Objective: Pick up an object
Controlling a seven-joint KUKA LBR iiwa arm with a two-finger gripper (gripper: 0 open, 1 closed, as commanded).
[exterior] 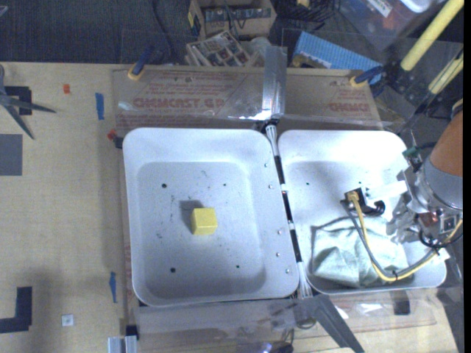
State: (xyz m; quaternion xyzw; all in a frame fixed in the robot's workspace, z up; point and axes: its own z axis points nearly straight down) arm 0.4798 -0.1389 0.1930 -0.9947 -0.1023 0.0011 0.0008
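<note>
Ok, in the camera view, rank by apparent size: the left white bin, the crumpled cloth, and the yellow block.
1. Left white bin, by far the largest.
2. Crumpled cloth in the right bin, partly crossed by a yellow cable, so its full extent is unsure.
3. Yellow block, clearly the smallest.

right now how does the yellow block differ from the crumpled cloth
The yellow block is small, bright and boxy with firm edges; the crumpled cloth is larger, pale grey-green, limp and spread in folds. The block lies alone near the middle of the left bin; the cloth sits in the right bin's near corner, with a yellow cable running across it. Both rest on a bin floor, neither lifted.
</note>
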